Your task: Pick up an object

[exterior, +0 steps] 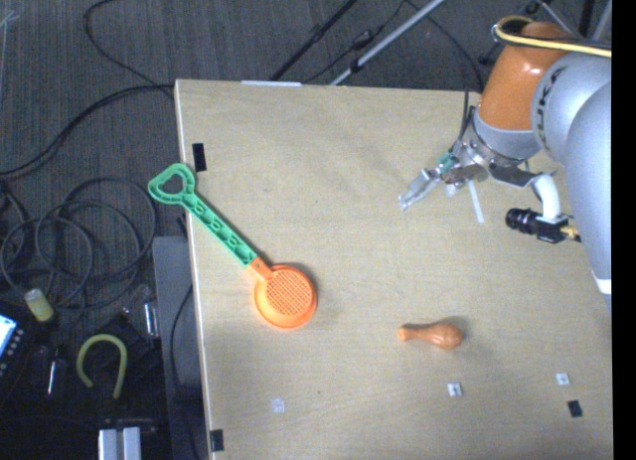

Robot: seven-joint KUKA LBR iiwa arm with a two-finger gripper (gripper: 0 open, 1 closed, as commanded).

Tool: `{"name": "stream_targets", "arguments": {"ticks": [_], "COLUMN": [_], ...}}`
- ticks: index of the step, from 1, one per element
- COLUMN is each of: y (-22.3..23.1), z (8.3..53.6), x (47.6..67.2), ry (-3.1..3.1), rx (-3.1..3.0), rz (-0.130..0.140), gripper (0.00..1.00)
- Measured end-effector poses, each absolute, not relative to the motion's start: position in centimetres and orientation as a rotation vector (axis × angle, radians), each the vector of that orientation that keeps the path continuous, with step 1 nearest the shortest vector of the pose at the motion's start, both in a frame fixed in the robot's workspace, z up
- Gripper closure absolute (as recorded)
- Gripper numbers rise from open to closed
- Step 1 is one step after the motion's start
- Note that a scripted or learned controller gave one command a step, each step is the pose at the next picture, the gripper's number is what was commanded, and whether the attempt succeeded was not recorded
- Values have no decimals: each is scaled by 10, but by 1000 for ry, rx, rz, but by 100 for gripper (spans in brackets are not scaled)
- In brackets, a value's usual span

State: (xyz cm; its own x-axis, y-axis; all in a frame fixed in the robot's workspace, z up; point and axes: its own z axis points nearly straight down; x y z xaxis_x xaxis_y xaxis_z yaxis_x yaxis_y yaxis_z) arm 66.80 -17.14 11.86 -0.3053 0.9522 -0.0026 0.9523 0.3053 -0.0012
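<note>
While my arm reaches in from the right, my end effector hangs over the right half of the bench, nearer the far edge than the near one. Its two thin fingers point toward the left and lie close together at the tips with nothing between them, so I hold nothing; whether they are fully closed I cannot tell. The orange band sits just above my wrist, by the far right corner.

Nearest to me is a small tan pear-shaped piece, lying on its side toward the near edge, well apart from my fingertips, with its narrow end pointing left. Farther left lies a toy strainer: its round orange mesh head rests near the middle of the bench's left half, and its green handle runs diagonally up to the left edge, where the looped end overhangs slightly.

Beyond the left edge, black cables coil on the dark floor.
</note>
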Motion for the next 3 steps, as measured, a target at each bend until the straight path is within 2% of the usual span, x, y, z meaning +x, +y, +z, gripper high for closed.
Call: {"name": "stream_targets", "arguments": {"ticks": [1, 2, 3], "y": [-131, -130, -30], "z": [84, 94, 195], "x": [669, 669, 656], "ry": [2792, 2789, 2823], "rx": [1440, 1442, 1377], "rz": [0, 7, 3], "gripper": [0, 100, 100]}}
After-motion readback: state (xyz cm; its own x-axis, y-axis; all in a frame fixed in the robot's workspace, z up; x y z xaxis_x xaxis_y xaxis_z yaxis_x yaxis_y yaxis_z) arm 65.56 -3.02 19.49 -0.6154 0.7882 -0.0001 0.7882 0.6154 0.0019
